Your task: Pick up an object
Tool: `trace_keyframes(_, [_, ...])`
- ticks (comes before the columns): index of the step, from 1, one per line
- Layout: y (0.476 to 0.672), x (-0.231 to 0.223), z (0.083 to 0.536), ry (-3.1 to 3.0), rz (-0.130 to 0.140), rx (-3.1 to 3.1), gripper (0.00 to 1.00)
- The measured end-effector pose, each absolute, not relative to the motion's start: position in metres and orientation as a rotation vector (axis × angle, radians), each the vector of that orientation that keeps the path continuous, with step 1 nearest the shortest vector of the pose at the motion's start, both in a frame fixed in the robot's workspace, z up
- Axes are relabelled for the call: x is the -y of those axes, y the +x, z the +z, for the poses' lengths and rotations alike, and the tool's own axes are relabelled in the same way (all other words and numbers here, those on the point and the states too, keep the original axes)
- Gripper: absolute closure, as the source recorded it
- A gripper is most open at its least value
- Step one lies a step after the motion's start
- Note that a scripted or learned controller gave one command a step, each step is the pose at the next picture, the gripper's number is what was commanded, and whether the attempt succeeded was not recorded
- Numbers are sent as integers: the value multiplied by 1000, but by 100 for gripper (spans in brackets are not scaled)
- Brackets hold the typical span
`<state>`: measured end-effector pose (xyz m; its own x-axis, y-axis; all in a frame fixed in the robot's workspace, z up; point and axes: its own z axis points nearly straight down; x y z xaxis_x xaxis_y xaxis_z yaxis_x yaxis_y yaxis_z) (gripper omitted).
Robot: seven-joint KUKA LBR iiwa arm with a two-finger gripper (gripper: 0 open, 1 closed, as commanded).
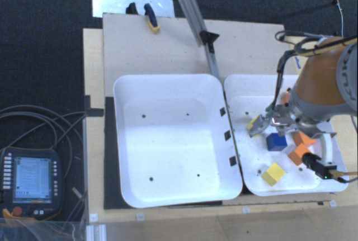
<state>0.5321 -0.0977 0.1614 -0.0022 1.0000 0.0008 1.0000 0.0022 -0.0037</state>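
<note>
- Nowhere is any brand or writing readable; the screen (pixel 28 180) of the controller at far left is too small to read.
- Gripper (pixel 278 122) is over the right bin (pixel 240 94), under the arm's orange band (pixel 321 75); I cannot tell how it is set.
- One blue block (pixel 276 141) sits just below it.
- Two orange blocks (pixel 301 146) lie beside that, further right.
- Two yellow pieces: one (pixel 256 123) just left, one block (pixel 273 174) lower down.
- Left bin (pixel 126 91) lies well apart leftward.
</note>
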Motion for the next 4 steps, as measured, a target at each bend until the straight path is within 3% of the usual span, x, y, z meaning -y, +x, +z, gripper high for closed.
trace_keyframes(1, [535,99,115,-2226,-5,2229,0])
trace_keyframes(2, [536,101,128,-2229,-8,2233,100])
trace_keyframes(4, [542,106,256,-2222,-8,2232,100])
